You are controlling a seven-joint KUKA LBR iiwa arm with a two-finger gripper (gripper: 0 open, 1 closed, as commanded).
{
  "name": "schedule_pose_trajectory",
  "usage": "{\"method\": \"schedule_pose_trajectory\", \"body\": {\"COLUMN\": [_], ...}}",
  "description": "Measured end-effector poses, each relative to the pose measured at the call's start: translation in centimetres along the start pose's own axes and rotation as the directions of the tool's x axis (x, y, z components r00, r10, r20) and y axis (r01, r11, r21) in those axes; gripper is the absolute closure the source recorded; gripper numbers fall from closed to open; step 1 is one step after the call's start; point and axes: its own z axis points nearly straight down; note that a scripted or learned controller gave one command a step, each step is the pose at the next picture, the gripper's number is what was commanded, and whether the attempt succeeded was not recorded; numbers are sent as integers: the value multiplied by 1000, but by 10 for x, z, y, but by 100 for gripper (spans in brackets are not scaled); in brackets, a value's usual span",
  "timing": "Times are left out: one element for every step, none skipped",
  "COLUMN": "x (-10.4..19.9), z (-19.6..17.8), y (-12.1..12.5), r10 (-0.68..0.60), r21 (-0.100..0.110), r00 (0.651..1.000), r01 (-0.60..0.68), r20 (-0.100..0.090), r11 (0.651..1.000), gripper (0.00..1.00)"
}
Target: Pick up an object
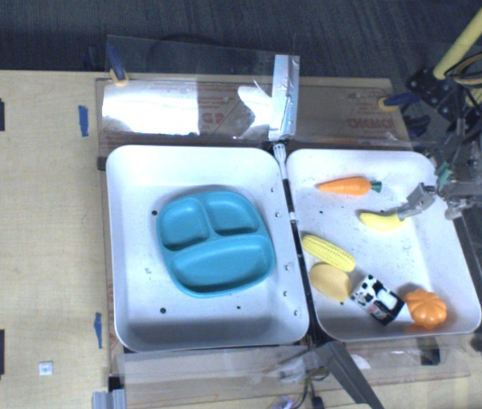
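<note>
Reaching in over the right bin's (pixel 471 296) far-right rim, my end effector (pixel 424 198) sits just beside the banana (pixel 381 221), whose long axis runs leftward from the tip. I cannot tell whether the end effector is apart or together.

you see a smooth, slightly glossy blue plastic tray (pixel 215 242), matt white plastic bins (pixel 130 228), a pale wood-grain bench (pixel 37 254) and shiny plastic carrot (pixel 344 186).
</note>
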Motion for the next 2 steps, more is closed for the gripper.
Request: {"method": "schedule_pose_trajectory", "body": {"x": [-9, -13], "z": [107, 115], "y": [20, 94], "r10": [-11, 12], "r21": [10, -2], "r00": [1000, 1000], "r01": [11, -12], "r20": [-6, -18], "r11": [1000, 1000], "gripper": [0, 0]}}
